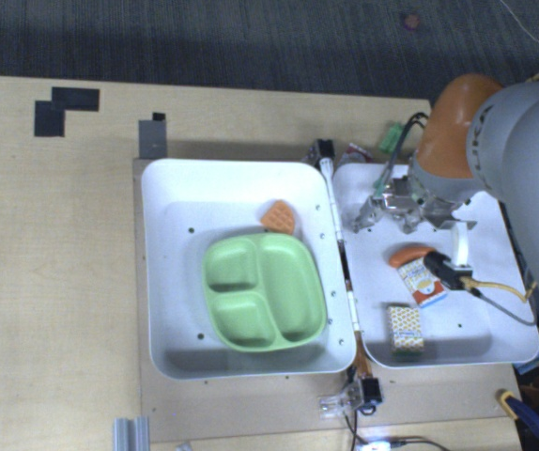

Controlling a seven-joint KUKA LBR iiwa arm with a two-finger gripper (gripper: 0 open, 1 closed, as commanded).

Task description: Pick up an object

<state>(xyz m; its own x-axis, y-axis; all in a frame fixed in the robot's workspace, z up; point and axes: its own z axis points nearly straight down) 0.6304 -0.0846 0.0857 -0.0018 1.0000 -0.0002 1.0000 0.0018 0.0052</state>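
Observation:
My gripper [403, 210] hangs over the back half of the right bin [495, 332], under the grey wrist with the orange band. Just in front of it lies a red-orange oblong thing [408, 254], with a small white, orange and blue pack [423, 287] touching its near side. A yellowish patterned box [406, 328] rests near the bin's front wall. Nothing can be seen held in the gripper.
The left bin [161, 252] holds a green divided plate [265, 289], and a small orange waffle-like piece [279, 217] lies at the plate's far edge. Cables and clips run along the ridge between the bins [340, 252]. The arm covers the right bin's right side.

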